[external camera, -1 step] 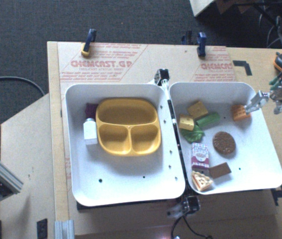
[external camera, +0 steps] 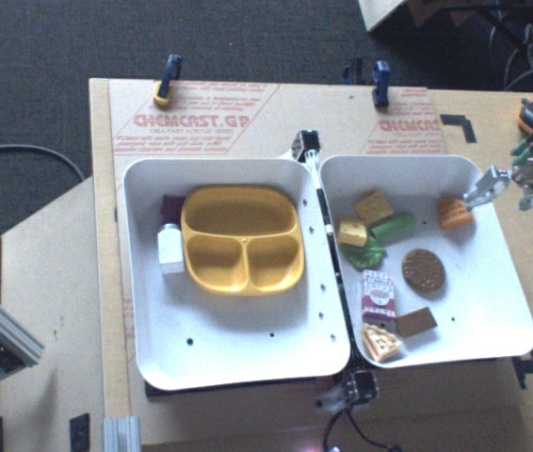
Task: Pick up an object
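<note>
Risk began at the left bin point(external camera: 144, 281): the yellow divided plate point(external camera: 242, 238) filled its middle, pinning a white bottle point(external camera: 170, 249) against its left wall. In the right bin point(external camera: 507, 281), tan blocks point(external camera: 364, 218), green pieces point(external camera: 385, 234) and a brown disc point(external camera: 423, 270) lay crowded; fingers could snag neighbours. The gripper point(external camera: 486, 187) hovered at that bin's upper right corner, touching or just beside an orange piece point(external camera: 455, 213); jaw state could not be told.

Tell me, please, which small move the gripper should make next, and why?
Probably a short move further left and down over the orange piece. The gripper sits at its right edge in the right bin, and nothing is visibly held.
</note>
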Controlling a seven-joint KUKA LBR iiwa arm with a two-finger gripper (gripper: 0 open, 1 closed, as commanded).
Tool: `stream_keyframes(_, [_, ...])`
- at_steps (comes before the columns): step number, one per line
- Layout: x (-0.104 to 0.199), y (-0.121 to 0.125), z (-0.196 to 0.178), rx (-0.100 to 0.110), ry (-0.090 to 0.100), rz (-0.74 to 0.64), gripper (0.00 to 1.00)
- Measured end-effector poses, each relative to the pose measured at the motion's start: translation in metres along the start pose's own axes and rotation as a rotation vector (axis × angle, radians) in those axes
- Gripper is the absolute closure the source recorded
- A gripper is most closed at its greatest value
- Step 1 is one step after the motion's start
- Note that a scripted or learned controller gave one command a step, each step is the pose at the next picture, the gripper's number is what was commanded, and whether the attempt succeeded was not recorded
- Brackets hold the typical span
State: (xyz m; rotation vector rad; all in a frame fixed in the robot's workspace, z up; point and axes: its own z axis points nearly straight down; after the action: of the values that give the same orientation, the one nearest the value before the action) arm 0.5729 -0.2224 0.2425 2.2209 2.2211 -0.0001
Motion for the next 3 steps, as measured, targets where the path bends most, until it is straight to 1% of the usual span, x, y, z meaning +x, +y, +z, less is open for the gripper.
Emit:
stream_keyframes(1, [0.0, 0.005, 0.062, 0.006, 0.003, 0.0, 0.0])
stream_keyframes(2, [0.01, 0.003, 0.111, 0.006, 0.003, -0.001, 0.0])
stream_keyframes(3, [0.011, 0.004, 0.158, 0.0, 0.003, 0.001, 0.0])
